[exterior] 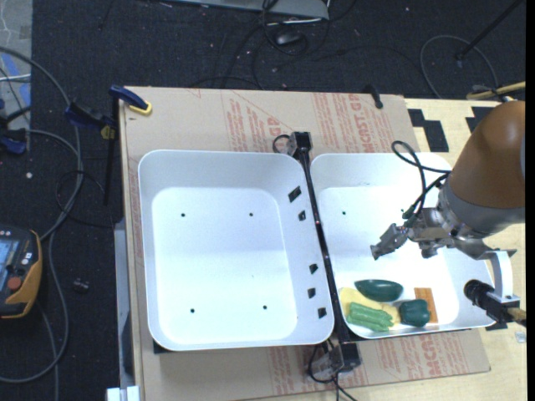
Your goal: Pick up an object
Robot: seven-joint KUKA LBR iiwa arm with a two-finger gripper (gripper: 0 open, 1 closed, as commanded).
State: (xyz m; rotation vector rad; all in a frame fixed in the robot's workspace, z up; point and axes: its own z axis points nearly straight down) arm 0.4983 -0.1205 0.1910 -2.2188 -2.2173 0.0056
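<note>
The end effector (391, 242) hovers over the right bin (359, 182), nothing in it; I cannot tell its opening. Approach step: next, descend toward the dark green object (379, 290) near the front wall.

A dark green oval lump (379, 290), a light green ridged piece (369, 317), a teal chunk (414, 312) and an orange flat block (424, 297) cluster in the right white bin's (359, 182) near corner.
</note>
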